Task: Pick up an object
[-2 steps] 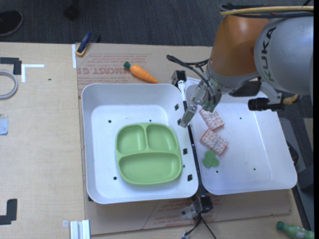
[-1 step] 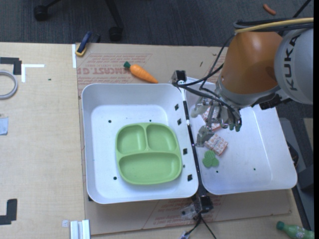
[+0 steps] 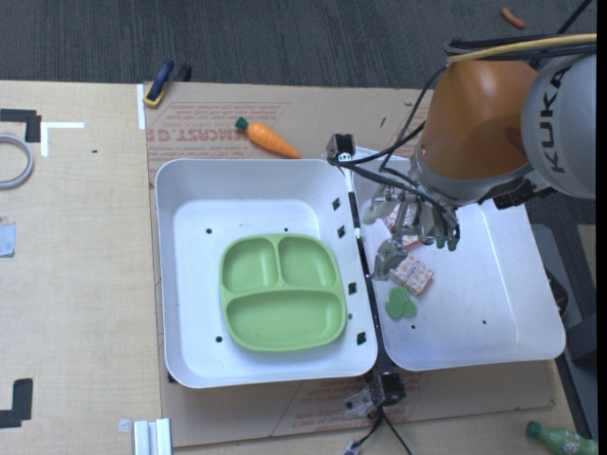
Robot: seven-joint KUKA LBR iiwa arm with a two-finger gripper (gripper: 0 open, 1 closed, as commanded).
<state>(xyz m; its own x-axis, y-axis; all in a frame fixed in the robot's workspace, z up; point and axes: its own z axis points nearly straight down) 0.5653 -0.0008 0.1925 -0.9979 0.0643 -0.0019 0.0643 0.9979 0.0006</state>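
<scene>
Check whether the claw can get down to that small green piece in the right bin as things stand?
Probably yes: the claw hangs just above the green piece, whose top is bare; a patterned packet lies close beside it.

Robotics test lab: a bench set up for bin-picking trials.

Industrial KUKA arm [image 3: 517, 121], grey with an orange band, maker's lettering legible on its casing, cables trailing from the wrist. Two shallow white bins [image 3: 190, 282] clamped side by side on sheets of printed cardboard [image 3: 213, 126] laid over a pale wooden bench [image 3: 76, 301]. Black tape marks [image 3: 21, 121] and white tape marks [image 3: 66, 126] stuck to the bench top. Practice props: a green divided plate [image 3: 282, 292] in the left bin, a toy carrot [image 3: 268, 138] on the cardboard, small toy items [image 3: 408, 278] in the right bin. Dark grey carpet floor [image 3: 285, 17] beyond the bench.
</scene>
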